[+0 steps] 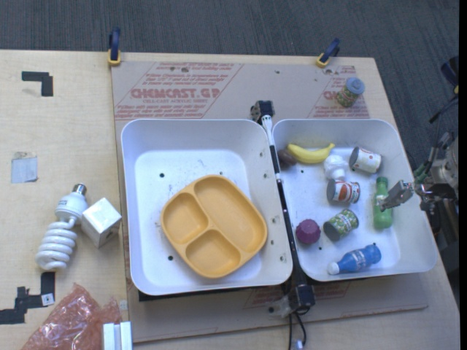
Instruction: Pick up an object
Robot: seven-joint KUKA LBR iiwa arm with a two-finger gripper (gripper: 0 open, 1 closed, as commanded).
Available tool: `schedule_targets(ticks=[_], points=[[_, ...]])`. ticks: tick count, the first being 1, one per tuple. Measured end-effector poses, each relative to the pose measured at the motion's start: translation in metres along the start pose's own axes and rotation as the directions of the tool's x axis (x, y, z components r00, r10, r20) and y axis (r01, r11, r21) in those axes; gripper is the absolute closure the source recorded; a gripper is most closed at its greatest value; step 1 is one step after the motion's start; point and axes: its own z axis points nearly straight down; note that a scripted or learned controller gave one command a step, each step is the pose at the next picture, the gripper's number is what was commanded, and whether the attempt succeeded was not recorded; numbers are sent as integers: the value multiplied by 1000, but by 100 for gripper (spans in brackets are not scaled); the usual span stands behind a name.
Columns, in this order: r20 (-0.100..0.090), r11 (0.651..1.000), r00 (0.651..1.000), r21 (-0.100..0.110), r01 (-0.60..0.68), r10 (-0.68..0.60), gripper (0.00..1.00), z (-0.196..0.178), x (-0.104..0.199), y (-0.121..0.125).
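Brown board (182,86) is laid on the bench, and two white bins are set on it side by side. A green bottle (382,211) is seen by the right wall of the right bin (303,195). The gripper (398,195) is held just over the top part of this bottle, at its right side. Whether the claw is apart or together cannot be told, and nothing is seen gripped in it.

Left of the bottle, a red can (343,192) and a green can (341,224) are found. A blue bottle (355,259) is laid near the front wall, and a purple cup (308,231) is placed further left. A banana (310,152) and a white can (364,160) are seen at the back.

A yellow plate (213,226) with three parts is laid in the left bin (146,173). Left of the board, a bulb (60,230) is laid touching a white cube (101,221).
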Motion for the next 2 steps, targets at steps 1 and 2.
schedule_targets(ticks=[1, 2], points=[[3, 1000, 1000, -15, -3, 3, 0, 98, 59, -8], [0, 1000, 1000, -1, 0, 0, 0, 49, 62, 56]])
